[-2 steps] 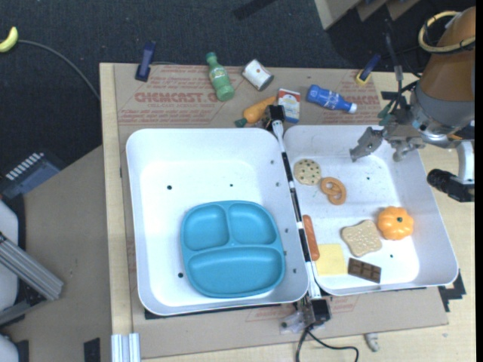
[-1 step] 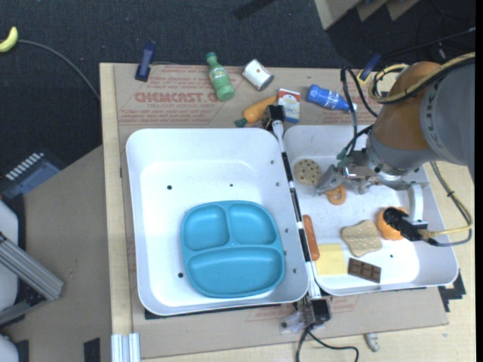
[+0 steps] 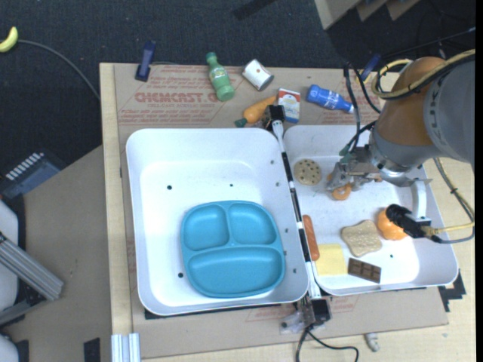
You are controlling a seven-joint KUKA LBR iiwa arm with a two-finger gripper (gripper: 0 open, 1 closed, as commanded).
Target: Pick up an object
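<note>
Gripper (image 3: 343, 181) hovers over a small orange piece (image 3: 341, 194); we cannot tell its state; piece seems light, graspable across its sides.

Two white bins (image 3: 151, 202) (image 3: 430, 266). One blue plate (image 3: 232, 247) in the left bin. Right bin: one cookie (image 3: 307, 171), one hot dog (image 3: 309, 237), one cheese slice (image 3: 330, 260), one chocolate bar (image 3: 364, 270), one toast (image 3: 362, 237), two orange items (image 3: 341, 194) (image 3: 392, 225). At 12 o'clock: two bottles (image 3: 220, 78) (image 3: 330, 98), one carton (image 3: 287, 105).

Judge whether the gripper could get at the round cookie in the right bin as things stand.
Probably yes: the cookie lies flat on bare bin floor, nothing on top, just left of the gripper.
</note>
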